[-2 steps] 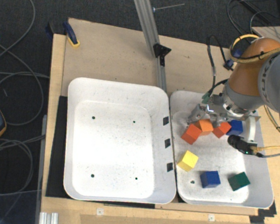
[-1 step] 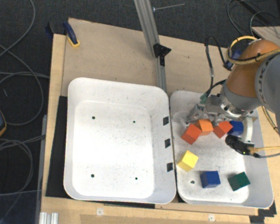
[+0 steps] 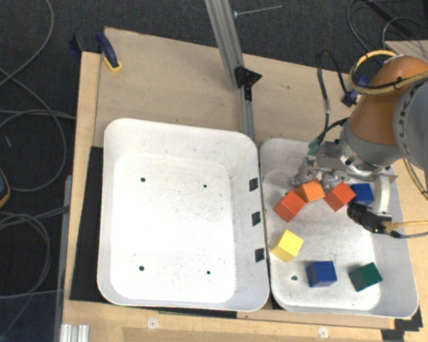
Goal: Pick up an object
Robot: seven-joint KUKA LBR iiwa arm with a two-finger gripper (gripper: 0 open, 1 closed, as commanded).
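End effector (image 3: 323,174) low in the right bin (image 3: 337,301), directly above a cluster of orange block (image 3: 311,191), two red-orange blocks (image 3: 290,205) and blue block (image 3: 362,192); its opening cannot be told. Left bin (image 3: 125,136) offers open floor.

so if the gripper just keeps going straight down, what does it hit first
Most likely the orange block, directly beneath the gripper, with a red block close beside it; depth is hard to judge from this slanted view.

End effector (image 3: 323,174) fingertips behind blocks (image 3: 313,192)
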